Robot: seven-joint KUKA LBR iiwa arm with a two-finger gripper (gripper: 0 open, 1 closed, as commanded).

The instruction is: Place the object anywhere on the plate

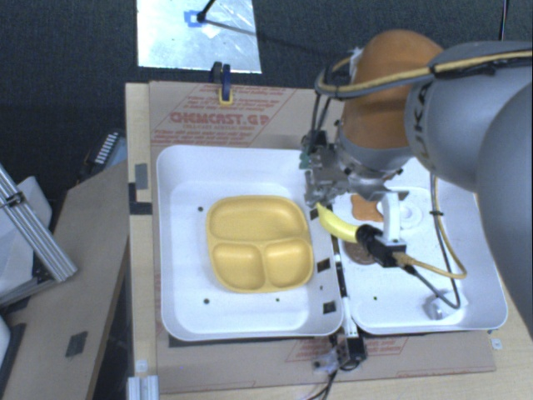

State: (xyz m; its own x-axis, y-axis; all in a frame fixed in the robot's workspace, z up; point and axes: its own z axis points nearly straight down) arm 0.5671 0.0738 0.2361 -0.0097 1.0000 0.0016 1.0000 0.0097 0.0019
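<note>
A yellow plate point(254, 242) with three compartments lies in the middle of the left bin point(179, 307). A small yellow banana point(336, 224) sits at the left side of the right bin point(466, 307), close to the divider between the bins. Its upper end reaches up to my gripper point(317, 197), which hangs right above it at the inner edge of the right bin. The arm's wrist hides whether the banana is gripped or just lies below.
An orange flat piece point(366, 207) and a brown round piece point(358, 254) lie in the right bin next to the banana. The big grey and orange arm covers the back of the right bin. A cardboard sheet point(225, 111) lies behind the bins.
</note>
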